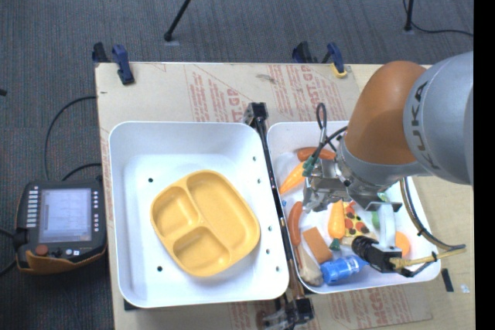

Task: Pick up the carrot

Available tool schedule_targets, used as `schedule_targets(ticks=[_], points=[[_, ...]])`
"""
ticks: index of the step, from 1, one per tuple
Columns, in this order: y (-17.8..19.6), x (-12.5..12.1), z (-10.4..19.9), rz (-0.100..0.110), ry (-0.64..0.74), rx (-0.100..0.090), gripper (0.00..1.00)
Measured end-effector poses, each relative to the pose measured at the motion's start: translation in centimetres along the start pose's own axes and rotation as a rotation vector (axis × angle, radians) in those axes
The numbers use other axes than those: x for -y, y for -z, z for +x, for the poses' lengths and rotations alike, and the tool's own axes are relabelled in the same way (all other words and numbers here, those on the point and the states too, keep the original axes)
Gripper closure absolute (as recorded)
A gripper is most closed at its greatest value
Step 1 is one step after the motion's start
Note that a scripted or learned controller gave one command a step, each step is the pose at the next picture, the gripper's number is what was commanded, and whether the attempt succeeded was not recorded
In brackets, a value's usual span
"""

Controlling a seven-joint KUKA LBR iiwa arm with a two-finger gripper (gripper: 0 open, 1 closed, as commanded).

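The carrot (336, 220), a short orange piece standing lengthwise, lies in the right bin (418, 197) among other toy foods. My gripper (323, 195) hangs low over the bin's middle, just up and to the left of the carrot and close to touching it. The grey wrist with its orange band (387, 120) covers the bin's upper right part. Nothing shows clearly between the gripper's fingers.
Around the carrot lie an orange wedge (292, 178), a red-orange sausage shape (296, 217), a brown-orange block (317, 245), a blue piece (340, 270) and a green-white piece (385, 225). The left bin (131, 166) holds a yellow divided plate (204, 222).
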State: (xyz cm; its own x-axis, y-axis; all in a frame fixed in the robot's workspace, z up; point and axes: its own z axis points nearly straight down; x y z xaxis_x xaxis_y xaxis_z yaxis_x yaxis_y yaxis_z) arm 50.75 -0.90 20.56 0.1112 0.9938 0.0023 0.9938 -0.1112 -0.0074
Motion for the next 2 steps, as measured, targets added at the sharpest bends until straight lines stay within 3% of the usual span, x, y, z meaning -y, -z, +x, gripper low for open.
schedule_targets(ticks=[2], points=[[1.86,-0.04,-0.08,0.004,0.002,-0.002,1.0]])
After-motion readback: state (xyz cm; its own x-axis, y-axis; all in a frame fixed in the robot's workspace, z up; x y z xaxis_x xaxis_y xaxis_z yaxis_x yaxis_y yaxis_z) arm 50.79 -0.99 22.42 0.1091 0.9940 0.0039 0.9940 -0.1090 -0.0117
